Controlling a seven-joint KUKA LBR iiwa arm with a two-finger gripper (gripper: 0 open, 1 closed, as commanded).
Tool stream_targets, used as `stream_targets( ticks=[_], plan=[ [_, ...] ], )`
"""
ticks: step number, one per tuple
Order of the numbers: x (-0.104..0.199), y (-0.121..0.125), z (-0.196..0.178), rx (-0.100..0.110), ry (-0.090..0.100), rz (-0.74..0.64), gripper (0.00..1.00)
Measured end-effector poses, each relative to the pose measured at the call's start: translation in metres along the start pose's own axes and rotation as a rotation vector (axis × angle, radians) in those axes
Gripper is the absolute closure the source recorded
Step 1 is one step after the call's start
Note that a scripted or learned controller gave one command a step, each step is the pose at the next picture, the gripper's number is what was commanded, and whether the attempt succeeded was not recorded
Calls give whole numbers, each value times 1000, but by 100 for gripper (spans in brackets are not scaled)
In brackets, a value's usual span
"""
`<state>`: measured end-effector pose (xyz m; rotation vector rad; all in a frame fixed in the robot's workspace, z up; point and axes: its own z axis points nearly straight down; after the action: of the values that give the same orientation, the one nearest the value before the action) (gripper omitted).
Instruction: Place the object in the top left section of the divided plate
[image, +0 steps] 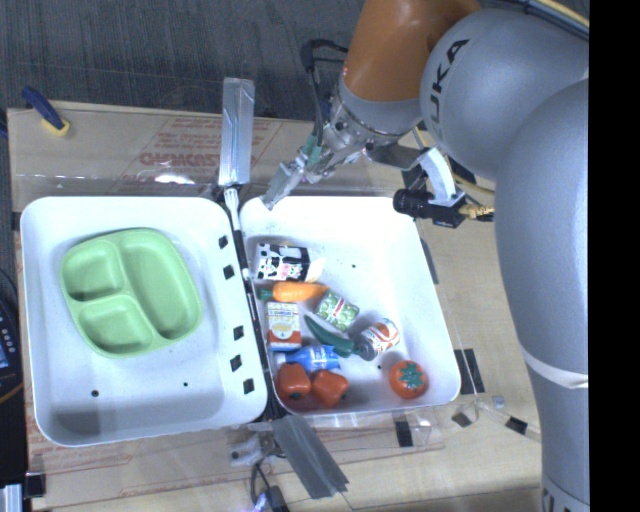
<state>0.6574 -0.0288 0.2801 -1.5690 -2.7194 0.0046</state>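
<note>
With nothing seen between its narrowly set fingers, the gripper (283, 186) is positioned above the right bin's (425, 290) far rim, the objects (320, 335) lie below it unpicked, and the divided plate (130, 290) down-left is judged unfilled.

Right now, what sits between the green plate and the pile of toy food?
In the camera view, just bare bin floor and the two bins' adjoining rims.

Arm (520, 200) – bulky, rounded grey shells, smooth matte finish. Orange band (400, 45) above wrist. Black "KUKA" lettering, partly visible, on grey link. Black cable loops by wrist – small black fitting on side. Pincer (283, 185) slim, metallic grey.
</note>
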Motion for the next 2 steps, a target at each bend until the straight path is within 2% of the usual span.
stream_targets(
  ticks=[1,2],
  plan=[
    [-13,-45,58,4,3,203,0],
    [-91,-87,-162,-3,-1,291,0]
  ],
)
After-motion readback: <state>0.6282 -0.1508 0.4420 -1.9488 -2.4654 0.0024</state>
